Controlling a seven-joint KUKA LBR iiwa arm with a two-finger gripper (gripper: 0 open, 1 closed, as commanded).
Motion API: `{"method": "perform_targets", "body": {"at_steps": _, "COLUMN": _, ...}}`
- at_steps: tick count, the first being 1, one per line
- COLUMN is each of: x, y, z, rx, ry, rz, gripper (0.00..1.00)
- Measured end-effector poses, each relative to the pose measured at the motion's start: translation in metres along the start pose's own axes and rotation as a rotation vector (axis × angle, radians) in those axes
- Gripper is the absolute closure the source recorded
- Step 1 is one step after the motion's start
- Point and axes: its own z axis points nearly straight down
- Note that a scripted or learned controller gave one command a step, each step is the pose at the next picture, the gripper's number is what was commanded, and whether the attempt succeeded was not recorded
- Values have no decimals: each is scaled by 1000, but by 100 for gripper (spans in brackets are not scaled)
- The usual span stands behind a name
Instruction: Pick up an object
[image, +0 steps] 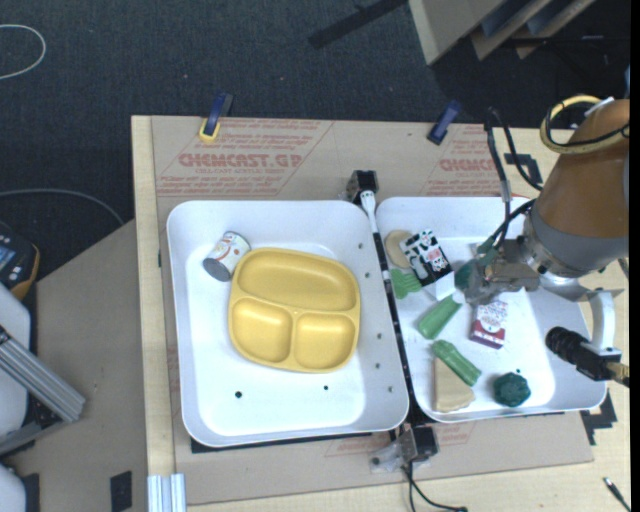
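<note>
Gripper (487, 280) sits low in the right bin (560, 215); we cannot tell its state, as the grey wrist covers most of it. Nothing is visibly grasped.

We take the red-and-white packet (490, 323) as our landmark. It lies flat, just below the gripper, with red print on a white ground; we cannot tell whether the two touch.

Other candidates, all placed against the packet:
- Green bottle (438, 318), just to its left, lying tilted.
- Second green piece (456, 360), below and left, lying on a tan wedge (450, 388).
- Dark teal ball (512, 388), below and slightly right, near the bin's lower rim.
- Black-and-white carton (428, 254), above and left, beside a round tan piece (400, 245).
- Small green piece (405, 284), further left, against the bin's left wall.

Arm (585, 205) enters from the right, well above and right of the packet. Its orange band faces us and the grey wrist section angles down and left toward the gripper. Black cables run along its left side.

Far left of the packet, the left bin (190, 300) holds a yellow divided plate (294, 307) with three wells. A small can (224, 255) lies on its side at the plate's upper left corner.

Hard to make out: a black cylinder (572, 350), right of the packet at the bin's right edge, is partly cut off, and we cannot say what it belongs to. Print on the carton is too small to read.
</note>
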Motion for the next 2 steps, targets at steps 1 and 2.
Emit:
{"method": "perform_targets", "body": {"at_steps": 1, "x": 51, "y": -1, "z": 1, "rx": 0, "ry": 0, "rz": -2, "gripper": 100}}
{"method": "perform_targets", "body": {"at_steps": 2, "x": 90, "y": -12, "z": -15, "rx": -4, "ry": -2, "rz": 0, "gripper": 100}}
